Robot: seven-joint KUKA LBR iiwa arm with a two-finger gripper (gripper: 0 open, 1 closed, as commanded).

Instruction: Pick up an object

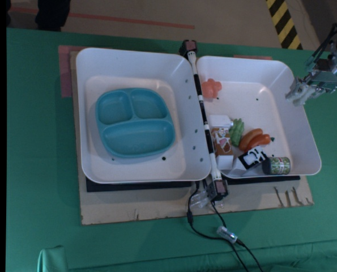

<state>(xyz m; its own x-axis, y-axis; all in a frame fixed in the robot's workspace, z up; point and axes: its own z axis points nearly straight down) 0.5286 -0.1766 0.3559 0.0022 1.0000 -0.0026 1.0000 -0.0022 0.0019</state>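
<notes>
Gripper (302, 93) hangs over the right bin's (304, 135) right rim, fingers spread, nothing between them. The bin's middle and back floor lie open. Carrot (253, 139) sits at front centre — long axis slanting up to the right. Crowded round it: green vegetable (237, 131), carton (220, 139), can (277, 165). Left bin (83, 118) holds a blue plate (135, 122).

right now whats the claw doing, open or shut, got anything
Claw: at the right bin's upper right rim, nothing seen between it; open or shut cannot be told.
</notes>
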